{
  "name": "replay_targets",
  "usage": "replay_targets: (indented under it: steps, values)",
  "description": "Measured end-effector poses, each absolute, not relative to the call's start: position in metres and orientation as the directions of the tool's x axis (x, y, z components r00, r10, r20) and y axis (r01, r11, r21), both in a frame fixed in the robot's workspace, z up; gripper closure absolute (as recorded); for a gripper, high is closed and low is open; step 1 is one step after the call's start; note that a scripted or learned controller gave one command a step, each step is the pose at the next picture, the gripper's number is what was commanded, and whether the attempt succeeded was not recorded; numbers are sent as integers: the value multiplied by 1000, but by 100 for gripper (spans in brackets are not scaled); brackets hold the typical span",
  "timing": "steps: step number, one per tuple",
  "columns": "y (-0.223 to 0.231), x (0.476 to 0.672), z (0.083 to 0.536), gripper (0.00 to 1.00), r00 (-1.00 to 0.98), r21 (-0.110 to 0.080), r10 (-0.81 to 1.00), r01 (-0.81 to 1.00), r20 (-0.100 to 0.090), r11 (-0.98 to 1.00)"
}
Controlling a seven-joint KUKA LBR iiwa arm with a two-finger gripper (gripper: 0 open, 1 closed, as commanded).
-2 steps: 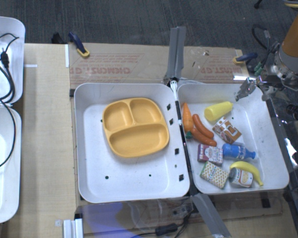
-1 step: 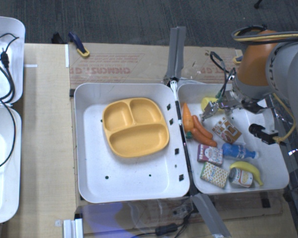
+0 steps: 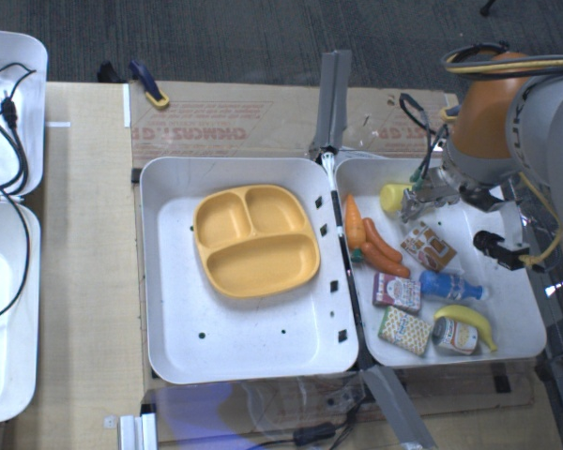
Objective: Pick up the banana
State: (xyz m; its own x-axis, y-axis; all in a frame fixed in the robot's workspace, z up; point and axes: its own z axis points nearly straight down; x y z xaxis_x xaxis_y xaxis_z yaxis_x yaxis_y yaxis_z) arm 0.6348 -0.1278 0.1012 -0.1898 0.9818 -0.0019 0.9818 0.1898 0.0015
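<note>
1. At the far left edge of the frame, white trays (image 3: 9, 251) carry looping black cables (image 3: 5, 139).
2. In the upper left, a blue and yellow clamp (image 3: 148, 84) lies on the bench (image 3: 84, 251) beside a sheet of cardboard (image 3: 235, 120).
3. The left bin (image 3: 169, 345) fills the middle of the frame and holds a yellow plate (image 3: 256, 240) with three compartments, set toward the bin's upper half.
4. A grey post (image 3: 333, 101) rises at the top of the seam between the two bins.
5. The right bin (image 3: 521, 340) holds the clutter: carrots (image 3: 371, 237) along its left wall, a yellow lemon-like fruit (image 3: 394, 197) near the top, a brown packet (image 3: 428, 247) in the middle.
6. Lower down lie a purple box (image 3: 397, 292), a blue bottle (image 3: 450, 287) just beside it, and a green carton (image 3: 404, 331).
7. The banana (image 3: 472, 322) lies in the lower right of the right bin, curved over a small can (image 3: 458, 338), just below the bottle.
8. The gripper (image 3: 420, 199) sits in the upper part of the right bin, just beside the yellow fruit and well apart from the banana; I cannot tell how wide its fingers stand, and nothing visible sits between them.
9. The arm (image 3: 493, 111), orange above grey, comes in from the upper right.
</note>
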Motion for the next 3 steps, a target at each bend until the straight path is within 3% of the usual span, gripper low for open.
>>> replay_targets:
  steps: [1,2,3]
  values:
    - [-4,646,191,100,-125,-1,992,992,-1,125]
    - [-4,646,191,0,-125,-1,992,992,-1,125]
    - [-70,652,191,0,-67,-1,998,998,-2,67]
